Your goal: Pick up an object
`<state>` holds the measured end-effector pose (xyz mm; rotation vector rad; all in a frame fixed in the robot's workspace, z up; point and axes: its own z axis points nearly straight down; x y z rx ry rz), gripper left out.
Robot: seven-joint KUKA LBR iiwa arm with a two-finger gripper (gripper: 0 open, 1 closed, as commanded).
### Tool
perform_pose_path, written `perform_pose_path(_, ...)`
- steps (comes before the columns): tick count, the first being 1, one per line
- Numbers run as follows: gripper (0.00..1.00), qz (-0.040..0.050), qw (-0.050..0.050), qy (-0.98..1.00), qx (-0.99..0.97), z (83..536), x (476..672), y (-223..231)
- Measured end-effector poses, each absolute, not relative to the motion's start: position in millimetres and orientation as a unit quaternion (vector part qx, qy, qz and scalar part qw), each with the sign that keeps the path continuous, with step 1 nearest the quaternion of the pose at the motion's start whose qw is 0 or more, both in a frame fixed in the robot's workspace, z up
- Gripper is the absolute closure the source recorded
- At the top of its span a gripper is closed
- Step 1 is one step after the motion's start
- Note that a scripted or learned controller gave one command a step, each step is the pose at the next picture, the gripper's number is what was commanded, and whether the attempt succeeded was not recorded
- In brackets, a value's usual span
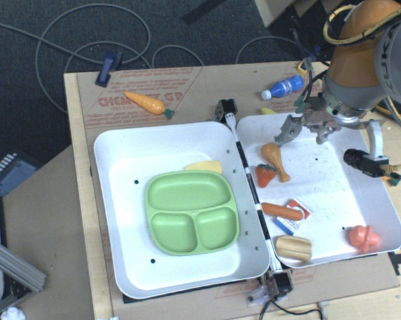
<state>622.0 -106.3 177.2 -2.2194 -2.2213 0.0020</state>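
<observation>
The gripper (pixel 307 129) hangs with its fingers spread apart and nothing between them over the far end of the right bin (pixel 370 208), just right of a toy chicken drumstick (pixel 275 159) lying near a strawberry (pixel 266 175) and a hot dog (pixel 285 210).

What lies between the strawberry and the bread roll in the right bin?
In the camera view, a hot dog lies between the strawberry and the bread roll.
</observation>
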Motion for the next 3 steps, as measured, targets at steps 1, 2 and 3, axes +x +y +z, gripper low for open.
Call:
perform_pose_path(1, 0.0, 0.0006, 0.001, -0.707, -0.707, 83.8, 639.3, -108.8)
perform_pose_path(2, 0.0, -0.0002, 0.0, -0.708, -0.707, 84.8, 642.0, -94.8)
perform_pose_path(3, 0.0, 0.0001, 0.0, -0.707, -0.707, 84.8, 640.7, -101.1)
